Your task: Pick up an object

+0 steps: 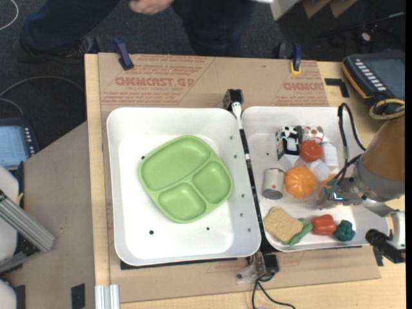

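In the right bin (257,131), the gripper (329,197) is lowered beside an orange pumpkin (300,181); whether its claw is open cannot be told.

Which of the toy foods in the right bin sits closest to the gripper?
The orange pumpkin, just left of the gripper. The red tomato sits farther up the bin; the bread slice and red pepper lie below.
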Robot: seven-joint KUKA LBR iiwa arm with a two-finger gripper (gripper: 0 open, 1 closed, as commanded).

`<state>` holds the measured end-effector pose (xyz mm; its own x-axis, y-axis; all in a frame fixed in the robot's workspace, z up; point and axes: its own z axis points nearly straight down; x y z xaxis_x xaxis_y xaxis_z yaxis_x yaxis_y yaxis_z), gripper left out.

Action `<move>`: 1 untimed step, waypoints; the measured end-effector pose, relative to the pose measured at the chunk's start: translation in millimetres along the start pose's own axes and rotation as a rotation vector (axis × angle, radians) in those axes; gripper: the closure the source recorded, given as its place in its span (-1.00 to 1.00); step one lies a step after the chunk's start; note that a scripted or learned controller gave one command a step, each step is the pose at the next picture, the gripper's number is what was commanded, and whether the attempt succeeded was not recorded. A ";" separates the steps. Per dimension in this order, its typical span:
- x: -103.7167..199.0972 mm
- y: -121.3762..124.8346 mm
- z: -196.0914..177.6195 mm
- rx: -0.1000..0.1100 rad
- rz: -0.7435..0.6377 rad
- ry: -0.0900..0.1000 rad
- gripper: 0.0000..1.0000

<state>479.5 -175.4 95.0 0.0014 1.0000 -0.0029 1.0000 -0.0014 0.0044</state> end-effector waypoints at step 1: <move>0.0 0.1 -9.7 -0.001 0.001 -0.001 1.00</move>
<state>479.5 -175.4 104.7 0.0020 1.0000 -0.0040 1.0000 -0.0020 0.0057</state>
